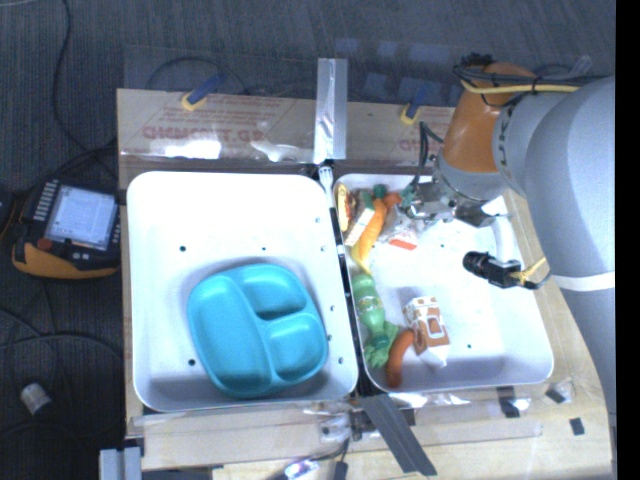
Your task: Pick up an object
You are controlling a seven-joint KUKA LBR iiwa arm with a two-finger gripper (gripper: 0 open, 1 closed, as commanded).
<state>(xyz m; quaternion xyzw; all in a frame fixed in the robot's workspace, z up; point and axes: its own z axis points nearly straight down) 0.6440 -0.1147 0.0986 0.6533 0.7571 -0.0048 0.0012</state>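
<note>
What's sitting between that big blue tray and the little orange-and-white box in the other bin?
In the camera view, green toys along the bins' dividing wall lie between the blue tray and box.

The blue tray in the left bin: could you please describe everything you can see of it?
The blue tray is a glossy, plastic-looking turquoise dish with rounded corners, split into three compartments: one large on its left, two smaller on its right. It lies flat and right side up, turned somewhat askew, on the floor of the left bin, in the near half. Nothing lies in it.
</note>
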